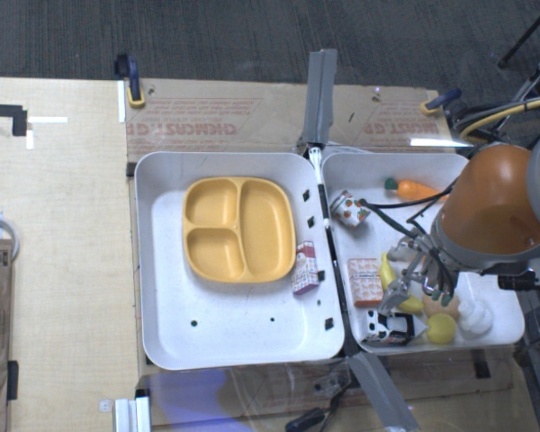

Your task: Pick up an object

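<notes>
Camera view: gripper (403, 288) hanging over right bin (508, 329), fingers looking slightly parted, gripping nothing; yellow object (391, 270) lying just beside fingertips. Centring before closing advisable.

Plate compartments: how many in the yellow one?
3. The yellow plate sits in the left bin: one large compartment on its right side, two smaller ones stacked on its left, upper and lower.
</notes>
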`<action>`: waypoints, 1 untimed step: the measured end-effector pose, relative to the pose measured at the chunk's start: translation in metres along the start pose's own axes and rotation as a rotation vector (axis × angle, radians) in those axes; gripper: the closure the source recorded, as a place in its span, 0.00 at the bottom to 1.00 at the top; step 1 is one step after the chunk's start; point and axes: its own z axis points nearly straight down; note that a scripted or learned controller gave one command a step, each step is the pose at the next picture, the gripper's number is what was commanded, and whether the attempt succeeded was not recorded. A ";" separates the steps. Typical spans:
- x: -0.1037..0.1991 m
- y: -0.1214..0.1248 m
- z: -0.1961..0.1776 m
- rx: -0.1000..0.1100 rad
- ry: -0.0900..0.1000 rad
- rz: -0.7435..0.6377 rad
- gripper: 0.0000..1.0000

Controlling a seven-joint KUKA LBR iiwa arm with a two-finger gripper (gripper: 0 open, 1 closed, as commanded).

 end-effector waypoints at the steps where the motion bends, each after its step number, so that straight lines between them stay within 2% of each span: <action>1: -0.004 0.007 0.000 -0.004 0.006 -0.207 0.00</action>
